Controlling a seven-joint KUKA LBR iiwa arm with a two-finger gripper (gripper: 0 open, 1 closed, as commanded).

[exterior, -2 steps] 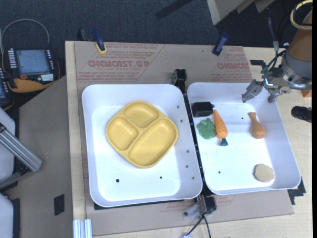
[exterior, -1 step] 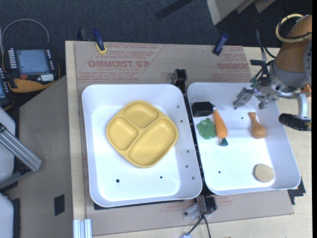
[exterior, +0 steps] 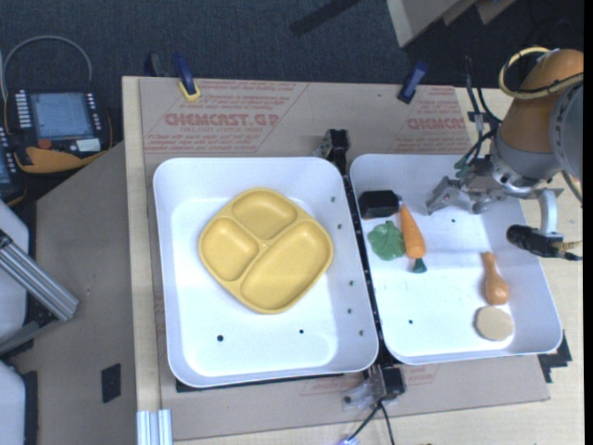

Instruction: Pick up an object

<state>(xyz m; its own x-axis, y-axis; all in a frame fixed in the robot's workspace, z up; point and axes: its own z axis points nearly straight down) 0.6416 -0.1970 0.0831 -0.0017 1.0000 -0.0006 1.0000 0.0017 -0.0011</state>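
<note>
While your gripper point(exterior: 445, 196) hangs fingers apart, empty, near the right bin's point(exterior: 528, 346) back edge | carrot point(exterior: 411, 234) lies closest, unobstructed.

This is a robotics lab, a test cell more than any lived-in room. The worktop point(exterior: 278, 109) is a raw board still printed with a maker's red lettering, held down by blue clamps point(exterior: 188, 79) at its far edge. Two shallow white bins point(exterior: 181, 248) sit side by side on it, fixed with small black brackets point(exterior: 335, 142). A teach pendant point(exterior: 57, 119) with a screen and looped cable lies on the dark carpet point(exterior: 232, 17) to the left, beside an aluminium frame rail point(exterior: 37, 281). The grey and orange arm point(exterior: 537, 109) reaches in from the right.
</note>
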